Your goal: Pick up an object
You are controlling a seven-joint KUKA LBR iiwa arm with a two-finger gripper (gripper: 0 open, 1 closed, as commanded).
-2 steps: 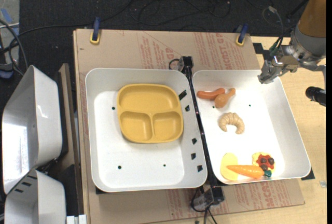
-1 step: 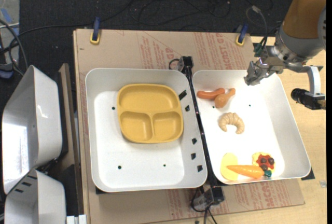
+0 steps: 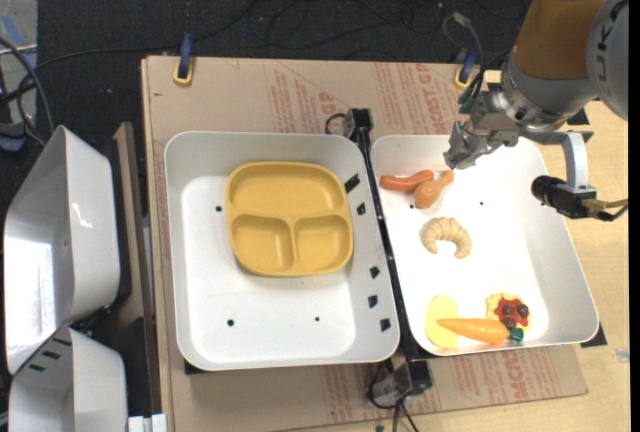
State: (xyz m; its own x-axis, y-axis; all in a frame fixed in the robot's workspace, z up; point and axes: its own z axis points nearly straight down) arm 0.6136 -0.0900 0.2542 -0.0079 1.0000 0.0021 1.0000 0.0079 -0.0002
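My gripper hangs over the far part of the right bin, just right of and above a toy sausage and an orange drumstick-like piece. A croissant lies in the middle of that bin. Near its front edge lie a carrot on a yellow slice, and a small pizza piece. Nothing shows between the gripper's fingers, and their spacing is hidden from this angle.
The left bin holds a yellow divided plate. Two clamps pin the cardboard sheet at the back. Spare white bins lean at the far left.
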